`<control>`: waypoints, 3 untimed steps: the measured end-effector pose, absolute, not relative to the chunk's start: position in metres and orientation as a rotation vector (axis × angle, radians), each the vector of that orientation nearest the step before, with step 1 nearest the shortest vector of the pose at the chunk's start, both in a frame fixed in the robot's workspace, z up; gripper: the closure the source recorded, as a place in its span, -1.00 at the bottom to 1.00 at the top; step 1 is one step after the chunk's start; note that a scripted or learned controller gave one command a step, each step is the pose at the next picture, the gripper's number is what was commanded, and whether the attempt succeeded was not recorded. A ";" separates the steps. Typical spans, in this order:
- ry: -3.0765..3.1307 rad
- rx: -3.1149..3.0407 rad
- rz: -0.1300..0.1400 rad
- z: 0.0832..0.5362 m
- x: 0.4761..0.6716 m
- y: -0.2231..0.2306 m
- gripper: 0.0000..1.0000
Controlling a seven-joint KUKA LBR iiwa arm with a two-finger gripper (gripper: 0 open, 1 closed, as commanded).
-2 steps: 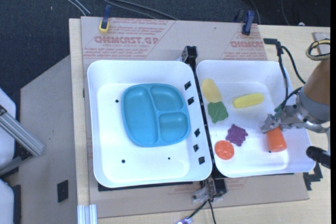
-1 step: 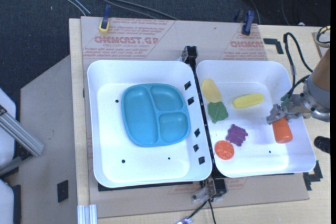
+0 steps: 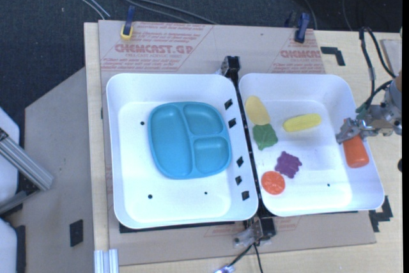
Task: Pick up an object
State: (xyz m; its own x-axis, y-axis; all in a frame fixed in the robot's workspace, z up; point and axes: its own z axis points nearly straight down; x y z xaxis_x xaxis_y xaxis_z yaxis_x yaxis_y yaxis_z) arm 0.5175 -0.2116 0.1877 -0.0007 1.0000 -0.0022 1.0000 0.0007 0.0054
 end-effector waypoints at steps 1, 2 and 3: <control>2.219 2.215 0.005 0.237 0.519 -0.212 1.00; 2.230 2.216 0.003 0.246 0.520 -0.163 1.00; 2.231 2.217 0.001 0.234 0.527 -0.113 1.00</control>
